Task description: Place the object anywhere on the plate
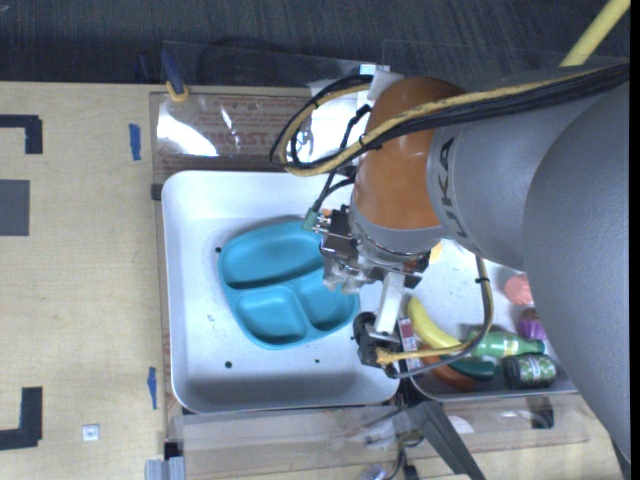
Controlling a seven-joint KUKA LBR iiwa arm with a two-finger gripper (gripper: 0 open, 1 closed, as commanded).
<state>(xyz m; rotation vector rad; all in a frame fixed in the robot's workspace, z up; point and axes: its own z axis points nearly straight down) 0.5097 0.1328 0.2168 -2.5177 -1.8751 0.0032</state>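
Pincer (345,268) over blue plate (283,286) right rim, near bin's (190,268) right wall | I cannot tell its state | risk: object lands off-plate if released here.

Light wooden desk (80,298) with black tape marks; two shallow white plastic bins (190,268) sit side by side.

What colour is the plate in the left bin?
Blue; the plate shows plainly in the camera view, divided into compartments.

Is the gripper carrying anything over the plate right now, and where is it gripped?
Cannot be told: the gripper sits over the blue divided plate's right edge, with the wrist hiding whatever may be between its fingertips.
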